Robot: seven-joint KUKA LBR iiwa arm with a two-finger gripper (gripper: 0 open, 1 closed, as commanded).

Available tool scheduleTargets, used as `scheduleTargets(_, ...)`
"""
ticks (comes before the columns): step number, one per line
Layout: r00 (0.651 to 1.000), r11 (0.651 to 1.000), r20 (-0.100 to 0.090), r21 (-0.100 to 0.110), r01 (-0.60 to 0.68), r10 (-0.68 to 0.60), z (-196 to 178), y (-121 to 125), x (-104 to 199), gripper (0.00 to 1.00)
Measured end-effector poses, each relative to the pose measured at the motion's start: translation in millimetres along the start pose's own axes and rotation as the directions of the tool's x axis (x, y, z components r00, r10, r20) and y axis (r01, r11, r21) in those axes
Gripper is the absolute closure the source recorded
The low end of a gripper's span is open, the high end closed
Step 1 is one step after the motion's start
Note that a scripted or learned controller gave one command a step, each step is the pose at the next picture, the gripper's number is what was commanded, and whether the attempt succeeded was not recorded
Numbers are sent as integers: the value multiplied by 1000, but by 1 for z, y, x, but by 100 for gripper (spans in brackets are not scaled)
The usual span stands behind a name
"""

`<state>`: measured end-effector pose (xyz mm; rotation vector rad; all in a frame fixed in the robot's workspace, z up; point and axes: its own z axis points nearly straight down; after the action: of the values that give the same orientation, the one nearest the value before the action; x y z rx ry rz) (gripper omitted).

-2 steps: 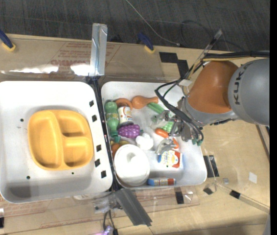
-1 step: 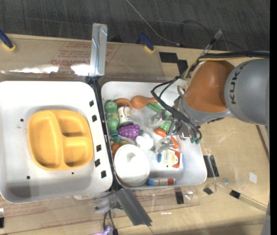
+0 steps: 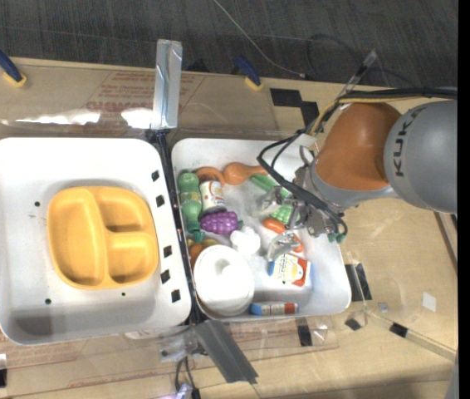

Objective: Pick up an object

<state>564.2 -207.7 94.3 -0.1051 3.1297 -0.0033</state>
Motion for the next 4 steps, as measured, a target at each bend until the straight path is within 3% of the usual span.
scheduleTargets(1, 999, 999, -2, -2, 42, -42, 0, 1, 1, 0)
scheduleTargets(2, 1000, 1000, 1, 1, -8, 8, 0, -3, -5, 0)
scheduleTargets(4, 993, 993, -8, -3, 120, -120, 1, 0, 0, 0)
